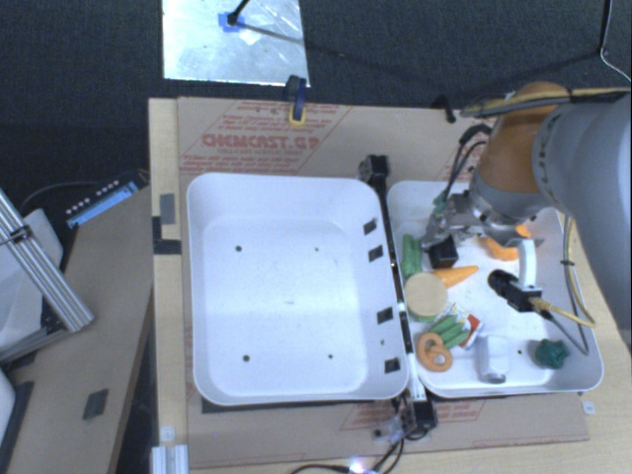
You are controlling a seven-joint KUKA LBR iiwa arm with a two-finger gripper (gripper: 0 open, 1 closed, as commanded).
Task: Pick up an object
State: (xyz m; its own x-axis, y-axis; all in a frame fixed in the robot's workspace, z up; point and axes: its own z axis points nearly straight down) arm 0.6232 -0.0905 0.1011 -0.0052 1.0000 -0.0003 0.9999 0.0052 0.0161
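Arm (578, 156): reaches in from the right, wrist bent down over the right bin (513, 381).
Jaws: low over that bin's far left part; released or clenched cannot be told (the wrist covers them).
Carrot (457, 276): just toward the camera from the jaws, lying flat, not between them.
Green stick (410, 255): just left of the jaws, along the bin wall.
Disc (427, 294): pale and round, nearer the camera than the jaws, at the carrot's tip.
Pods (450, 330): green, beyond the disc from the jaws.
Ring (434, 352): orange, at the near wall, well apart from the jaws.
Grey piece (489, 359): right of the ring.
Dark green piece (549, 354): near right corner, well apart from the jaws.
Left bin (286, 294): left of the jaws, on the same surface.
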